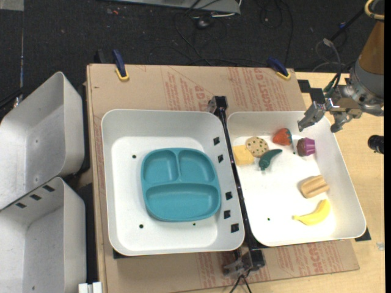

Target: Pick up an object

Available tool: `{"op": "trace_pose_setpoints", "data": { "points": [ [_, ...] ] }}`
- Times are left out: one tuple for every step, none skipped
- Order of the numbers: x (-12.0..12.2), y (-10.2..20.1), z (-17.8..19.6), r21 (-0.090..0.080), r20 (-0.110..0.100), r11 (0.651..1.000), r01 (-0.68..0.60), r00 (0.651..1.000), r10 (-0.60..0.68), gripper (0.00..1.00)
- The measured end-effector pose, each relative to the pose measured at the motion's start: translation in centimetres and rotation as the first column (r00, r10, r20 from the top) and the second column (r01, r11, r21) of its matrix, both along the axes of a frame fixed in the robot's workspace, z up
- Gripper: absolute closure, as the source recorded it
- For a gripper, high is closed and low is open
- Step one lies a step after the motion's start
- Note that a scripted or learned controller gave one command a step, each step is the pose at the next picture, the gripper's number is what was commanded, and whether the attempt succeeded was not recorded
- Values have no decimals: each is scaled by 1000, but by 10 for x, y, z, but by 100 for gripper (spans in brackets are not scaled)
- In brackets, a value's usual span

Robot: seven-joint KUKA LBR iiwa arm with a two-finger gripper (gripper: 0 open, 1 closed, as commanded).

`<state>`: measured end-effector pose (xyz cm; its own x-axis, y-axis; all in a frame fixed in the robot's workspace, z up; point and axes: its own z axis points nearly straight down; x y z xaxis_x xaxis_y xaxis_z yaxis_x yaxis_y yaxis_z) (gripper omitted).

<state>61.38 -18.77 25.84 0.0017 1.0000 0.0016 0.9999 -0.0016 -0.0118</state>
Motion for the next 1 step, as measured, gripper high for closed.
{"op": "trace_pose_setpoints", "data": {
  "points": [
    [2,1,7,-3,12,1000,-3,1000,3,0]
  ]
}}
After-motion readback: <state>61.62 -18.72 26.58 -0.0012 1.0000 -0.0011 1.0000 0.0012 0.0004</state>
